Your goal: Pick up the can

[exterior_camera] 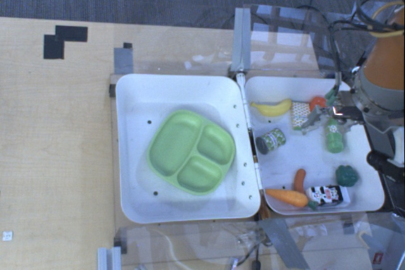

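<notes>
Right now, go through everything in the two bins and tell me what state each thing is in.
Small green-labelled metal can: on its side, right bin, untouched.
Green divided plastic plate: flat, left bin.
Yellow banana: lying by the back wall.
Orange carrot: lying at the front.
Green plastic bottle: lying down.
Black-and-white carton: on its side.
Hand: low over the right bin, away from the can.

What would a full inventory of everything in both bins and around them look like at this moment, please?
left bin: one, white, left half of bench
divided plate: one, green, in left bin
right bin: one, white, beside left bin
banana: one, yellow, right bin, top left
can: one, dark with green label, lying left of centre
bottle: one, green, right side
carrot: one, orange, bottom edge
carton: one, black-and-white, bottom right
pincer: one, grey, above right bin's top
</notes>
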Tool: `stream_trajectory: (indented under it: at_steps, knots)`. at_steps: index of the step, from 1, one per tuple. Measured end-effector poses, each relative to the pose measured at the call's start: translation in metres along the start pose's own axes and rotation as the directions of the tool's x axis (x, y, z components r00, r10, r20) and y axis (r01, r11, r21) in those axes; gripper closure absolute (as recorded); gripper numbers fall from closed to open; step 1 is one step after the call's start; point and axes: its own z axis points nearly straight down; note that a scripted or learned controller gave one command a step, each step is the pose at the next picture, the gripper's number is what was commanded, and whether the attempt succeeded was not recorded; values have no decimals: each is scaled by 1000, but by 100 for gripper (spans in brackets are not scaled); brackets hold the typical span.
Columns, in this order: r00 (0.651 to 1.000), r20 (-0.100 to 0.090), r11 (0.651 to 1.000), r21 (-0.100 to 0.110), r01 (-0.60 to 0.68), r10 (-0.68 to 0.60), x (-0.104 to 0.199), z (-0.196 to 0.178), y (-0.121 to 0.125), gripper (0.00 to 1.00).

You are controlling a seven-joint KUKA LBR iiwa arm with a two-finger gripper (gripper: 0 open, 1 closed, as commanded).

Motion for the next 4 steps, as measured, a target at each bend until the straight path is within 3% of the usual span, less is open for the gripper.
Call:
stream_trajectory:
  at_steps: [1, 2, 3, 4]
  knots:
    - [1000, -1, 1000, 2, 2, -2, 50, 76, 41, 0]
    - [997, -1, 997, 1, 81, -81, 13, 164, 43, 0]
    - [989, 3, 989, -13, 146, -146, 5, 169, -31, 0]
    - [989, 4, 989, -21, 147, -147, 5, 157, -28, 100]
